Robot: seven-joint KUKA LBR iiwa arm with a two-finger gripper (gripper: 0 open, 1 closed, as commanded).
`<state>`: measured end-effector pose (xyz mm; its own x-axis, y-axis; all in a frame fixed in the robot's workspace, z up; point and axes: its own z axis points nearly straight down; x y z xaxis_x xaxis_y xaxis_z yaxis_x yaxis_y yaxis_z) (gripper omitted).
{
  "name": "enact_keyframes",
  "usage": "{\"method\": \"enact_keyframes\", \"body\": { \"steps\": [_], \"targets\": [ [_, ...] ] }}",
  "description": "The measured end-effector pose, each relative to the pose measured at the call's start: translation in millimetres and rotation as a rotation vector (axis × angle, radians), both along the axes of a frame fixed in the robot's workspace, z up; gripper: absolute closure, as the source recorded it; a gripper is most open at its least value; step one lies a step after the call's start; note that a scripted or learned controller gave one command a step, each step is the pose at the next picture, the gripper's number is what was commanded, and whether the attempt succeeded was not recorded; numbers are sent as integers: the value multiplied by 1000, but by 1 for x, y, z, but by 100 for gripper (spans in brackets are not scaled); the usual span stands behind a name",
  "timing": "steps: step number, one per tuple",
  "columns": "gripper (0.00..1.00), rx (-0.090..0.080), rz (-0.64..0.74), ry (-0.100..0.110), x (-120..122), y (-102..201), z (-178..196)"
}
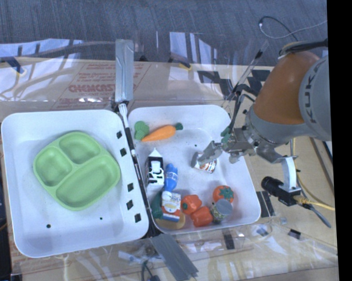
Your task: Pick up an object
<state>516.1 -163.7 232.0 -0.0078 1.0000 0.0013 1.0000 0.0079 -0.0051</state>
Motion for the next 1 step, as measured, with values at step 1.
{"method": "enact_keyframes", "body": {
  "steps": [1],
  "targets": [
    [0, 0, -1, 2, 19, -47, -46]
  ]
}}
